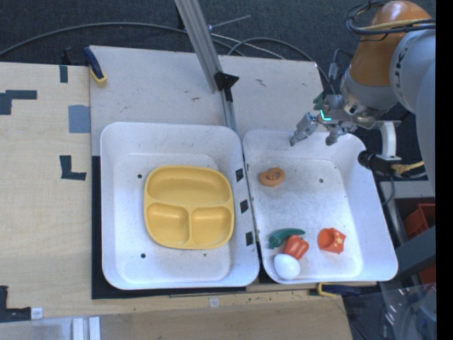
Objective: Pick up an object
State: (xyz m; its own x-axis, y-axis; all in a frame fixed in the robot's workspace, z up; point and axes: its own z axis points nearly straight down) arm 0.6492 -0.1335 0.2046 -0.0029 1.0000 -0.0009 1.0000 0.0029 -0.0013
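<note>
Hovering over the right bin's far edge, the tool spreads its fingers wide, holding nothing. Below lie a brown ring-shaped pastry, a glossy red-and-green pepper, a white egg and an orange block.

**Two bins, side by side**

A divided tray is lying in the left bin. In the right bin, a doughnut-shaped piece is sitting near the left wall, while a pepper, an egg and a small block are resting along the near end. The gripper is hanging over the far edge.
</note>
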